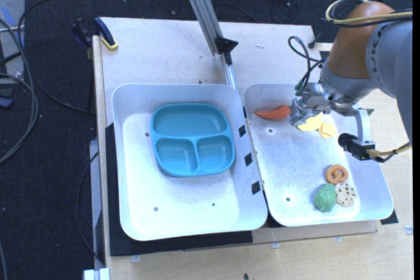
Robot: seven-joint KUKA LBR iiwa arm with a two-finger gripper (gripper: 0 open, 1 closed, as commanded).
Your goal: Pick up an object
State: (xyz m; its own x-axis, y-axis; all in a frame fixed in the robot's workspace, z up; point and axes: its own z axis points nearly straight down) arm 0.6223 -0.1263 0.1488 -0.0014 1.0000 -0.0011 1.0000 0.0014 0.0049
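My gripper (299, 116) is low in the right bin (289, 167), near its far edge. Just left of it lies an orange carrot-like piece (272, 113), its right end right at the gripper. A pale yellow object (319, 126) lies directly to the gripper's right, partly under the wrist. Toward the bin's near right corner sit a small orange pretzel (336, 174), a green round object (324, 198) and a speckled cookie (345, 194).
The left bin (131, 200) holds a blue tray with three compartments (193, 139). A metal pole (200, 0) slants down to the bins' far edge. A black cable part (351, 144) hangs off the wrist over the right bin.
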